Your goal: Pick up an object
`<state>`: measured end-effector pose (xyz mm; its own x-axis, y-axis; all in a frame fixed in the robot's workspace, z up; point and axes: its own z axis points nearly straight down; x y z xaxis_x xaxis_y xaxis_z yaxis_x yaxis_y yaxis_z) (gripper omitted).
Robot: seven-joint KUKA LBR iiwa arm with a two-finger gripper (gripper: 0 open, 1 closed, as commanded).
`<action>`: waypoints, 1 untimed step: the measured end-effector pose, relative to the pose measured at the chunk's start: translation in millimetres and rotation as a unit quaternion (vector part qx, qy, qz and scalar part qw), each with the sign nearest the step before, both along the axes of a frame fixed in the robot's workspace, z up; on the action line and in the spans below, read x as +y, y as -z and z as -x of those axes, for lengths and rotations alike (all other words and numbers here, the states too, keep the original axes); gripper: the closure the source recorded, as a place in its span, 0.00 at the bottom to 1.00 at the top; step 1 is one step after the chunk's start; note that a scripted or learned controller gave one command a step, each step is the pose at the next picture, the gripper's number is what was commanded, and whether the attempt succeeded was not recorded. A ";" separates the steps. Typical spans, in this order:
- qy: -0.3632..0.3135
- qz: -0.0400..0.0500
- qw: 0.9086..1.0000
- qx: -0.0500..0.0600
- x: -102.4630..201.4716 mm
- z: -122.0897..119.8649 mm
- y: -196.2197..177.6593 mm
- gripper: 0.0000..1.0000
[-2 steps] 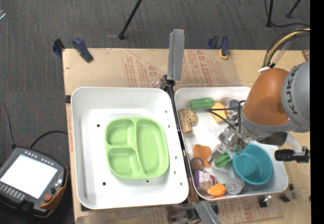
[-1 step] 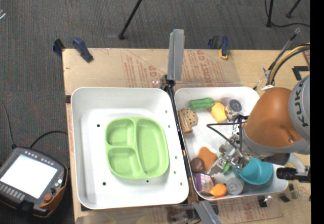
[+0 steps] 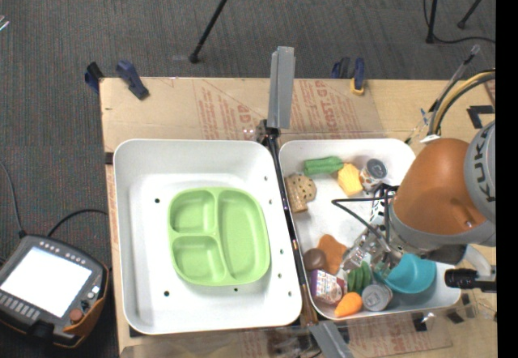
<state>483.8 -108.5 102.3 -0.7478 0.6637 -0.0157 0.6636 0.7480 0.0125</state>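
Green divided plate (image 3: pixel 219 235) alone in left bin (image 3: pixel 137 178); right bin (image 3: pixel 405 152) crowded with toy food: green piece (image 3: pixel 323 164), orange carrot (image 3: pixel 349 304), teal cup (image 3: pixel 410 274). End effector (image 3: pixel 371 249) low over clutter beside cup, fingers obscured, state unclear. Step: reach; next, close and lift

floor: dark grey carpet (image 3: pixel 162 8) | bench: cardboard-topped (image 3: pixel 202 105) | tripod legs (image 3: pixel 220 6) behind | blue clamps (image 3: pixel 129 77) at edge
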 end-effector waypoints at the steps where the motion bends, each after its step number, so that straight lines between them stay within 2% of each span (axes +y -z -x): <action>1: 0.000 0.000 1.000 0.000 -0.1 -0.2 0.0 0.00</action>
<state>484.0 -108.6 102.3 -0.7475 0.6640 -0.0165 0.6639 0.7477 0.0126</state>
